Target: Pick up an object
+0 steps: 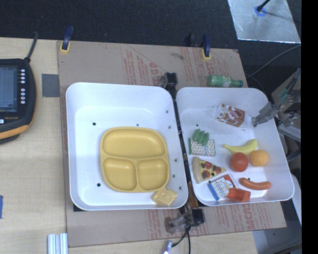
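The right bin (270, 102) holds several toy foods. Among them are a brown snack packet (230, 115), a green-topped box (201, 143), a banana (243, 147), a tomato (239, 162), an orange (259, 157), a pizza slice (206, 169), a sausage (254, 184) and a small blue-and-white carton (219, 187). My gripper (264, 115) reaches in at the right bin's far right edge, just right of the snack packet and above the banana. I see nothing held in it.
The left bin (85, 105) holds a yellow divided tray (133, 159) and a cheese wedge (165, 197) at its near right corner. A green bottle (225, 81) lies on the cardboard behind the right bin. A control pendant (8, 102) sits at the far left.
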Tool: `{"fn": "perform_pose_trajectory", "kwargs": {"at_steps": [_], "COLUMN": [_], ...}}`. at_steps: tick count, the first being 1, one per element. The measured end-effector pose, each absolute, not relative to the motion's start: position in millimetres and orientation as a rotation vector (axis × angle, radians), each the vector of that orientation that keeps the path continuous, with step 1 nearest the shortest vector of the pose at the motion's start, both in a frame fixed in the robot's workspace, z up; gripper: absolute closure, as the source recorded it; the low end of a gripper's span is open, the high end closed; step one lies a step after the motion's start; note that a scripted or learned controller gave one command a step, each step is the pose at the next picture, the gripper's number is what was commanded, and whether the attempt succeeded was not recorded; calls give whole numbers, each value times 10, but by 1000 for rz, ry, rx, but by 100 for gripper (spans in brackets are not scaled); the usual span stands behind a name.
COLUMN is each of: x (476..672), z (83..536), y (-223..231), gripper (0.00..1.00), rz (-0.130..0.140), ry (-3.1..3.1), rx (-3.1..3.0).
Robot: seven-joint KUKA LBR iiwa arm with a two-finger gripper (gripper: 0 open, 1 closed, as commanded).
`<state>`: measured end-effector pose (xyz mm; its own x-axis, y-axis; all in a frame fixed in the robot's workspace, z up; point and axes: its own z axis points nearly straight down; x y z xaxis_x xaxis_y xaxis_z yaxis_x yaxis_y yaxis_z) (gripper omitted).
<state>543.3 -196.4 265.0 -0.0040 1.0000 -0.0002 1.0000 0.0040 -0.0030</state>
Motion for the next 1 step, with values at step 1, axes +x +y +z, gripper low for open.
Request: {"fn": "perform_pose_trajectory", "kwargs": {"at_steps": [1], "x": [5325], "z": [1701], "y": [-2118], "gripper": [0], "rz": [6], "ry": [-2225], "rx": [-2214]}}
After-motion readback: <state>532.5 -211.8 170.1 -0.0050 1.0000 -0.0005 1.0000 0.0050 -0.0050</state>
